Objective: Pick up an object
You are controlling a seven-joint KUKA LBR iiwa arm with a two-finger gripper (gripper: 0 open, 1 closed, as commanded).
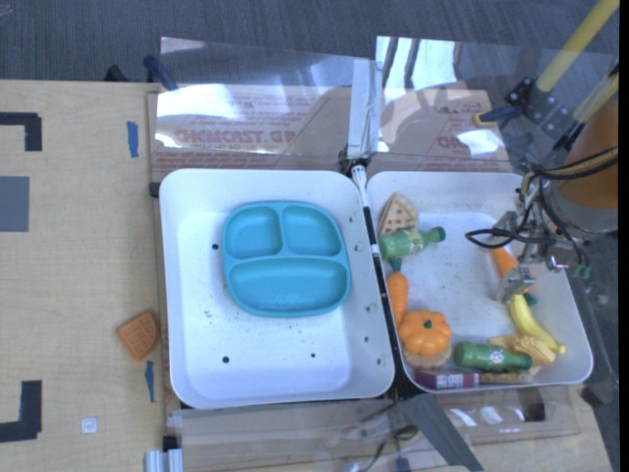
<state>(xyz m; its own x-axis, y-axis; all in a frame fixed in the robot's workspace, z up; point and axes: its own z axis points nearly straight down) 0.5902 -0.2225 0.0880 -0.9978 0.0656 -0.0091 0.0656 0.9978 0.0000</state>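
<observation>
White bins, 2, sit side by side on the desk. Left bin holds a blue plate with 3 compartments, lying flat toward the bin's far half.

Right bin holds the toys. Waffle wedge at far left corner, green bottle just beside it, lying on its side. Carrot along the left wall, pumpkin touching its near end. Second green bottle lies along the near wall. Banana near the right wall, tilted.

Gripper hangs low over the right side of the right bin, just above the banana's far end. An orange piece shows right at it. Cables and wrist crowd it; cannot tell if it is wide or closed, nor whether it holds the piece.

Orange waffle lies on the desk, left of the left bin.
</observation>
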